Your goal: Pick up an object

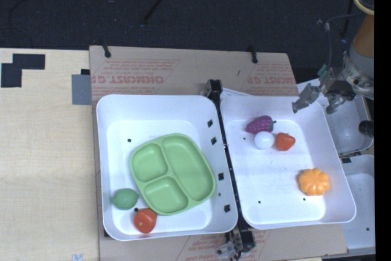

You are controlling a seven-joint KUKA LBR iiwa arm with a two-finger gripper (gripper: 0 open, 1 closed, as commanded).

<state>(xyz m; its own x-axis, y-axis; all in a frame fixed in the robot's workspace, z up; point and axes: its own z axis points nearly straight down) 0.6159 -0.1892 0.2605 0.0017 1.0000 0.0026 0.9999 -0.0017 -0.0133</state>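
We see a ribbed orange pumpkin in the right bin, well below the gripper, whose fingers are spread wide, holding nothing. The frame edge crops the arm.

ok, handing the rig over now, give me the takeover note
Claw: open, holding nothing, above the right bin's far right corner.
Right bin: purple fruit, white ball and red piece clustered at the far side; orange pumpkin alone near the right wall.
Left bin: green divided plate, green ball, red tomato.
Done: nothing picked.
Left: choose an object, descend, grasp.
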